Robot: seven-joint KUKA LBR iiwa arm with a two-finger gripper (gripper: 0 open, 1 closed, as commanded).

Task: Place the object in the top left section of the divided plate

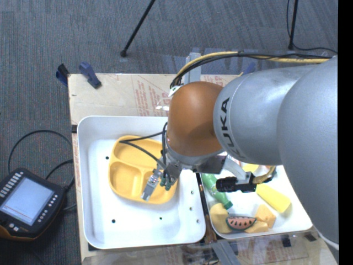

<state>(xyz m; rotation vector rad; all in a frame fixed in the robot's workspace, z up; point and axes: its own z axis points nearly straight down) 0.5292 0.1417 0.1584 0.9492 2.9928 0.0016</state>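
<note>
Now the tool (156,183) hovers over the plate's (126,173) right side; its grip state I cannot tell. The far-left section lies left and farther.

Black lettering "KUKA" runs up the grey metal arm casing (259,120), beside the orange band (194,120); red print on the cardboard sheet (138,93) is illegible

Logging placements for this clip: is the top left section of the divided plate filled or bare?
Bare, as far as visible: the divided plate shows plain yellow in its top left section. The gripper hangs over the plate's right side.
</note>
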